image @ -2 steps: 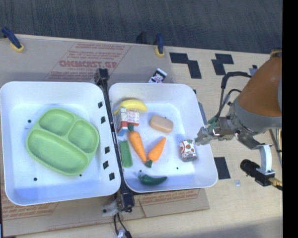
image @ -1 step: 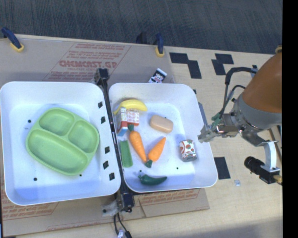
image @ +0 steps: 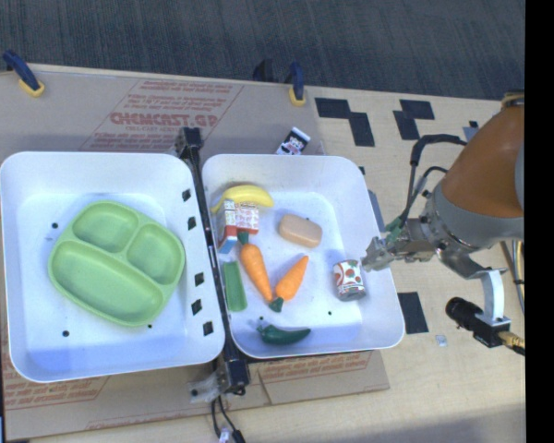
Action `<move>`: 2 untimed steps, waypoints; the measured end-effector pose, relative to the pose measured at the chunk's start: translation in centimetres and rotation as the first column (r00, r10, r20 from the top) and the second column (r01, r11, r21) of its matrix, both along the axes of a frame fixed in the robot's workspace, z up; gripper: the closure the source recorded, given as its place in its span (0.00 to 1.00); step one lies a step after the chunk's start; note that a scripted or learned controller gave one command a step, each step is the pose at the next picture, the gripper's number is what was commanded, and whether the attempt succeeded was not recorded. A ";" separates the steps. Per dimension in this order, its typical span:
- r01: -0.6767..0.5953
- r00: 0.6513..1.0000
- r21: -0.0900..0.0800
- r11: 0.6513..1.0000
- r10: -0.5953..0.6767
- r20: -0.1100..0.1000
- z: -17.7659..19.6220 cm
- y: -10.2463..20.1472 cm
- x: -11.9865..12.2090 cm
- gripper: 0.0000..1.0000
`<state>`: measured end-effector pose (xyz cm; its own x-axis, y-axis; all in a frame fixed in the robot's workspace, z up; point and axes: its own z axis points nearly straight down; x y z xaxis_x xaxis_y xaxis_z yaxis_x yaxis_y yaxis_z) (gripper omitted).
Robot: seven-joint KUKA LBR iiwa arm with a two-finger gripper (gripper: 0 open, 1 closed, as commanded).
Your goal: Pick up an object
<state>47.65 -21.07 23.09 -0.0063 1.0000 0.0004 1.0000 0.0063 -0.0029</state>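
Hovering at the right rim of the right bin (image: 380, 247), just right of the small can (image: 349, 280) and slightly above it in the view: the gripper (image: 380, 252). Jaw opening impossible to tell from this slant; nothing seen between the jaws.

Nearest candidate for the pick: the small can itself, standing roughly upright near the bin's right wall, just beside the gripper, not visibly touching it. Likely light, rigid, smooth-sided, so apt to slip or roll if tipped. Best taken across the round body at mid-height, squarely, not by the rim. Little room between can and wall, so some risk of a finger catching the bin's edge.

Left of the can: two carrots (image: 292, 278), lying close together with tips converging, probably hard plastic, tapered, prone to squirting out of a pinch unless held at the thick part. Up and left of the can: a tan oval piece (image: 300, 230), rounded and smooth. Farther left: a banana (image: 247, 195) and a small carton (image: 240, 220). Down and left of the can: a green pepper (image: 283, 335) near the bin's front wall. Well left of the can, in the left bin (image: 18, 247): a green divided plate (image: 118, 262).
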 end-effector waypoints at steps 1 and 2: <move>0.001 1.000 -0.002 1.000 -0.001 0.005 2.0 -0.1 0.1 1.00; 0.000 1.000 0.000 1.000 0.000 0.000 -0.2 0.0 0.0 1.00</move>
<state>47.65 -21.08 22.90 -0.0065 1.0000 0.0003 1.0000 0.0065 -0.0029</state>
